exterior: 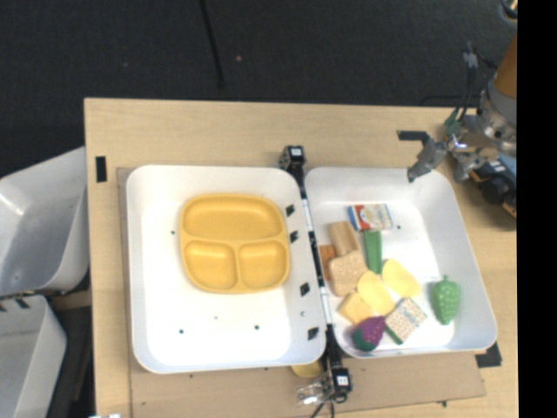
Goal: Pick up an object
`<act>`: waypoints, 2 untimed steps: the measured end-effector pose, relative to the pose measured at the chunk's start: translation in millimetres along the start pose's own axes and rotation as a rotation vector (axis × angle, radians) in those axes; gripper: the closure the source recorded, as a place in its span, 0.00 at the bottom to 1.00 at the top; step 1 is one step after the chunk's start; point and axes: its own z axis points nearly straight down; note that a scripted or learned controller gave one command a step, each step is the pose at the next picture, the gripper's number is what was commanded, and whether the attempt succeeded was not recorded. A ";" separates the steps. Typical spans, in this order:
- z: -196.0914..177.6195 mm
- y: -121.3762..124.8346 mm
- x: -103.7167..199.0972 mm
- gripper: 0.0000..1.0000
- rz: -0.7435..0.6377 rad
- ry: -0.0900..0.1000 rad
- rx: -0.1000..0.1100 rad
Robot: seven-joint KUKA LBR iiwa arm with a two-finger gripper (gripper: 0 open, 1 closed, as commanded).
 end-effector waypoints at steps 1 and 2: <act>-88.2 -36.3 -9.2 0.00 -0.001 -0.002 -0.004; -129.4 -40.5 -13.2 0.00 -0.003 -0.001 0.001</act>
